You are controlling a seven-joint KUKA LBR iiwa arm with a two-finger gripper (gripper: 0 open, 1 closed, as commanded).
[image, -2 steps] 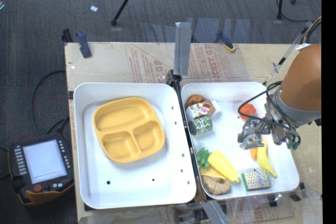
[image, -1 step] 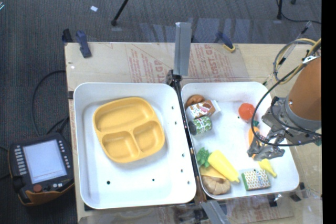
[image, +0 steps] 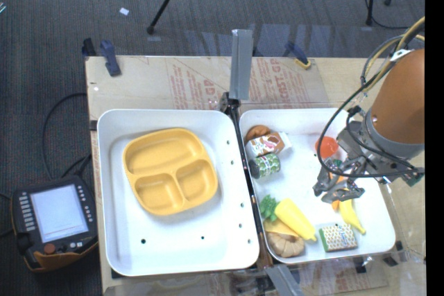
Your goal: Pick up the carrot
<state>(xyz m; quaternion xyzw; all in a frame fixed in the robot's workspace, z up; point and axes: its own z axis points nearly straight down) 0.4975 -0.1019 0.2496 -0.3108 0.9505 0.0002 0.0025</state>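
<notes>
The carrot (image: 336, 204) is a small orange piece in the right bin (image: 305, 123), mostly hidden under my gripper; only orange patches show beneath it. My gripper (image: 338, 189) is low over the right side of that bin, directly above the carrot. It looks open, with one dark finger (image: 322, 188) on either side of the orange piece. I cannot see the carrot lifted off the bin floor.
A red tomato (image: 327, 147) lies just behind the gripper and a yellow banana (image: 352, 217) just in front. Further off are a patterned box (image: 338, 237), a yellow vegetable with green leaves (image: 291, 217), bread (image: 286, 243) and two cans (image: 266, 166). The left bin (image: 114, 232) holds a yellow divided tray (image: 170, 170).
</notes>
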